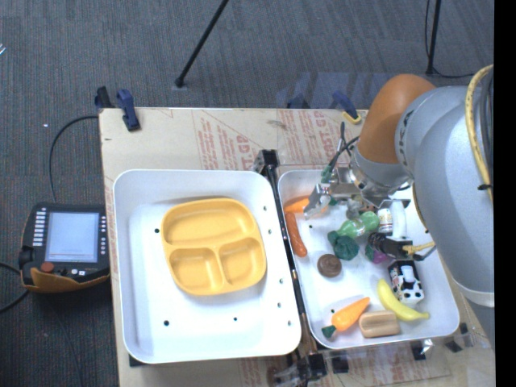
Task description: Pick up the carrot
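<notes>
The carrot (351, 314) is orange with a green stub at its lower left end. It lies flat near the front of the right bin (314, 306), beside a tan block (379, 324). My gripper (321, 199) hangs over the back left part of that bin, well behind the carrot and apart from it. It sits just above a small orange piece (295, 204) by the bin's left wall.
A long orange-red piece (297, 237), green toy food (347, 243), a brown disc (329, 265), a black-and-white carton (405, 281) and a banana (401, 304) share the right bin. The left bin (137, 216) holds a yellow divided plate (214, 243). The arm (439, 160) covers the bin's right side.
</notes>
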